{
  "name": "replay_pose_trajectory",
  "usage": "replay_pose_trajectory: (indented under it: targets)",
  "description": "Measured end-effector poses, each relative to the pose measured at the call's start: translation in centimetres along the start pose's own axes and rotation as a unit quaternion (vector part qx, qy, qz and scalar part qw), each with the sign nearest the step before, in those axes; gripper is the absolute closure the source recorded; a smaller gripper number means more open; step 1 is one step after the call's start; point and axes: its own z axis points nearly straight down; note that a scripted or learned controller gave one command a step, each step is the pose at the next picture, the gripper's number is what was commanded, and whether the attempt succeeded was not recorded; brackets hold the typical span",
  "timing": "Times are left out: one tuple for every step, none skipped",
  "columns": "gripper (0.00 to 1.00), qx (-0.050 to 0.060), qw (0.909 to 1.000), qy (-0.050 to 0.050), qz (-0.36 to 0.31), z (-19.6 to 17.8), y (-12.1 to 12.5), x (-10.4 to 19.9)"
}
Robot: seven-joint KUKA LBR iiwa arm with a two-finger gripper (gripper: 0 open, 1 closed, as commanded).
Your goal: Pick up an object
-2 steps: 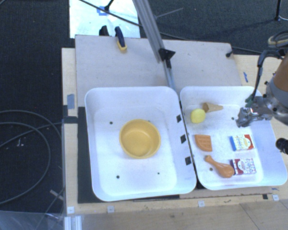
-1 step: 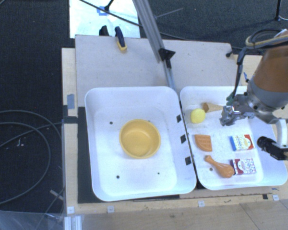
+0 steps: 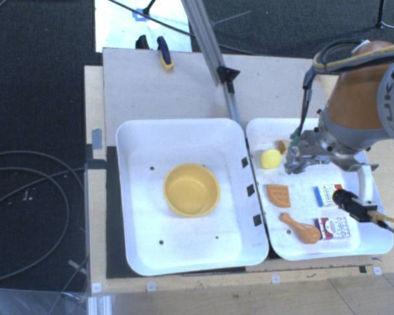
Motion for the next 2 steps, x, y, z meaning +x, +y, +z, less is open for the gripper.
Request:
replay_pose_trajectory:
  targets:
    - [1.00, 0.000, 1.0000, 0.000, 0.000, -0.9, -1.1, 5.3]
    - [1.00, 0.001, 1.0000, 0.000, 0.000, 0.4, -1.4, 10.8]
